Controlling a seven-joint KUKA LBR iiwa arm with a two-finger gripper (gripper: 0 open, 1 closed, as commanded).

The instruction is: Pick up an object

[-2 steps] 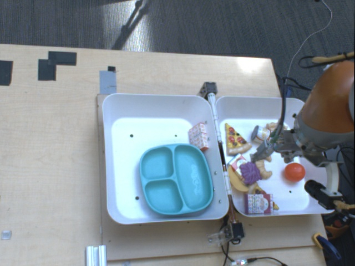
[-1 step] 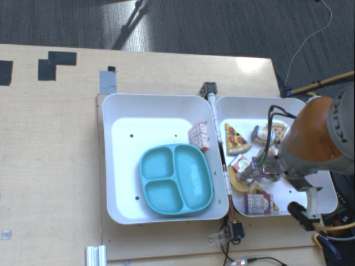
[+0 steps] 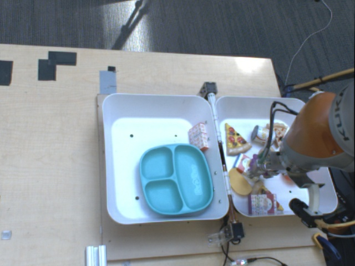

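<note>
While your arm reaches into the right bin (image 3: 327, 204) with its gripper (image 3: 258, 169) low among the toy pieces near the pizza slice (image 3: 236, 140), you cannot tell how it is set, and nothing visibly sits in its grasp.

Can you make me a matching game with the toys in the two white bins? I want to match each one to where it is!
Things:
1. blue divided plate
2. pizza slice
3. small pink-and-white box
4. gripper

Places:
A. right bin, near the divider
B. left bin, filling its front
C. over the right bin's middle
D. left bin, by its right wall

Pairs: 1-B, 2-A, 3-D, 4-C
</note>
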